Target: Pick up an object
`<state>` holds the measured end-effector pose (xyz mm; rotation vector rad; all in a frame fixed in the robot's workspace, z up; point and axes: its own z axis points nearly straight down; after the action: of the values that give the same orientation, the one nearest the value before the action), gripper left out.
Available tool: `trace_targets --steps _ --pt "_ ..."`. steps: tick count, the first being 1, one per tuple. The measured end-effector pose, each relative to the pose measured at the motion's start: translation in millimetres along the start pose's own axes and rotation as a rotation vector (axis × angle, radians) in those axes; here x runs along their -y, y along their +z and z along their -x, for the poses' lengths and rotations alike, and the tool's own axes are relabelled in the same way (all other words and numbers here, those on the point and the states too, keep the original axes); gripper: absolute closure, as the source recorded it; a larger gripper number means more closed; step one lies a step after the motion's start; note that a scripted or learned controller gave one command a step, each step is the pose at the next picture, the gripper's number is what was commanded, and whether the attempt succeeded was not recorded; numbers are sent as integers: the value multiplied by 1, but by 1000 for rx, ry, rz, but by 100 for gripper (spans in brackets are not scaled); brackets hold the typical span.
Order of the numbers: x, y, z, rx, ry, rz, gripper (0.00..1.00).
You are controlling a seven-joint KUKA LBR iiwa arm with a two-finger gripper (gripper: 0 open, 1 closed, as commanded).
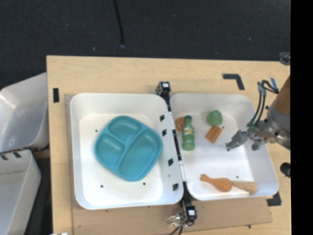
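Note:
The right bin (244, 104) holds several toy foods. A green bottle (188, 134) lies near its left wall, with a small orange piece (180, 124) just beside it. A green round item (214, 117) sits above an orange block (213, 133). An orange and tan cone-shaped toy (228, 183) lies along the front. My gripper (246, 141) hovers over the right side of this bin, to the right of the orange block. Its fingers are spread open with nothing between them.
The left bin (83, 180) holds a blue divided plate (128, 147). A ridge with black clips (172, 146) separates the two bins. The grey arm (279, 116) comes in from the right over the bin's right wall.

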<state>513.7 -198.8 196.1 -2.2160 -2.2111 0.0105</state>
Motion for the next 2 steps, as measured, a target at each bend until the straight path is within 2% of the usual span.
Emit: trace_targets --steps 1,2 --pt "-3 -7 0 3 -4 13 0" --pt "-10 42 3 4 -2 9 0"
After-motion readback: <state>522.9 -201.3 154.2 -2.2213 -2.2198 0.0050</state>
